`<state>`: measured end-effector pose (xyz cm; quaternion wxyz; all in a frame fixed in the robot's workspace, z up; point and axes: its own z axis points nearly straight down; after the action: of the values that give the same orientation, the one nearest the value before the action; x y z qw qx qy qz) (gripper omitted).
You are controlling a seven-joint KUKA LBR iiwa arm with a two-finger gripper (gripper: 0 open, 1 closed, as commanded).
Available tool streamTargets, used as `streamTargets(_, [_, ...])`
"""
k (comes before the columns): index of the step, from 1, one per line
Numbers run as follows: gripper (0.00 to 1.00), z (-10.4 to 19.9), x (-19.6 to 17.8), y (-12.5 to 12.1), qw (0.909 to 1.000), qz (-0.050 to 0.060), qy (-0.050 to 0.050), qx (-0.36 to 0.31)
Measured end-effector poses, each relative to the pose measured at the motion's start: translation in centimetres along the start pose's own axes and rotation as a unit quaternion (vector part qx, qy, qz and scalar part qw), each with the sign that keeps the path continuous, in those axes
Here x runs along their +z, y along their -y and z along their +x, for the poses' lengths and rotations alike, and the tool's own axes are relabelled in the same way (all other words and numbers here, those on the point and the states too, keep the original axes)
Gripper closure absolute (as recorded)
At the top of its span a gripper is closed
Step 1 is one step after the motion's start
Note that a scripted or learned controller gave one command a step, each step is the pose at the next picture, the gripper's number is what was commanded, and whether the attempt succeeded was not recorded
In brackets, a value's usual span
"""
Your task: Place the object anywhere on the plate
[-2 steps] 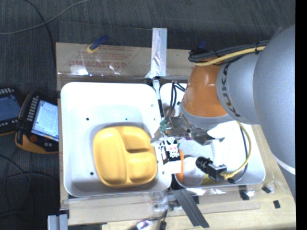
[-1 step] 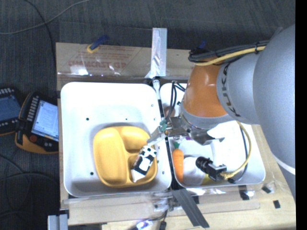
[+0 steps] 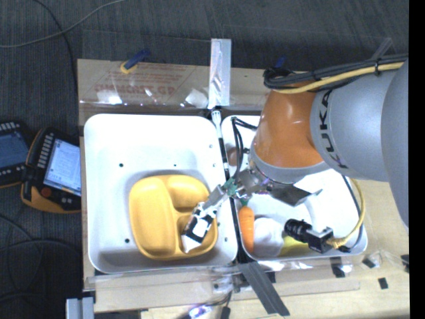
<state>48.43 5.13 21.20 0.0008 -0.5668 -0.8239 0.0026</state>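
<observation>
Camera view: gripper [image 3: 197,227] seen low over yellow plate [image 3: 154,212] in left bin [image 3: 113,151]. Finger opening cannot be told; white-black object [image 3: 192,234] at tips, over plate's right compartment. Release advised only once object rests flat.

**Mostly plastic in here, some of it pretty shiny**

Both bins look like smooth white plastic: the left bin [image 3: 106,178] has a soft sheen, same for the right bin [image 3: 345,198]. The yellow plate [image 3: 156,218] is smooth plastic too, semi-glossy. The arm's grey shell [image 3: 372,125] looks satin, and its orange band [image 3: 289,135] is glossier, catching light. The carrot [image 3: 246,226] has a smooth, plasticky skin. The desk [image 3: 392,198] looks like pale matt wood. Clear crinkly film [image 3: 143,85] lies behind the bins. The floor [image 3: 199,12] is dark, rough carpet.
</observation>
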Motion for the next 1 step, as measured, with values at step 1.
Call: streamTargets(1, [0.00,-7.47,-3.35,-1.73,0.9909,0.000,0.001,0.134])
